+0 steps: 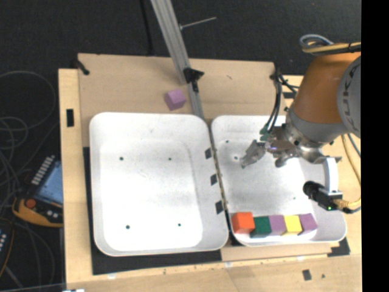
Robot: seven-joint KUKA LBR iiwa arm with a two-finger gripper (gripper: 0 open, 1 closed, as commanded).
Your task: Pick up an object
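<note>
Metal pole (173, 38) slanting over bench; cables (18, 132), pendant (42, 193) on floor at left.

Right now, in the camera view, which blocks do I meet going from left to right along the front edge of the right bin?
orange block → green block → light purple block → yellow block → purple block, all in one row against the near wall of the right bin.

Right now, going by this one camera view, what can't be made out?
- Gripper: too small and blurred to tell how the jaws stand or whether anything sits between them.
- Arm: cut off by the view's right edge.
- Right bin: its far right part is hidden under the arm.
- Purple-pink block: exact colour is unclear.
</note>
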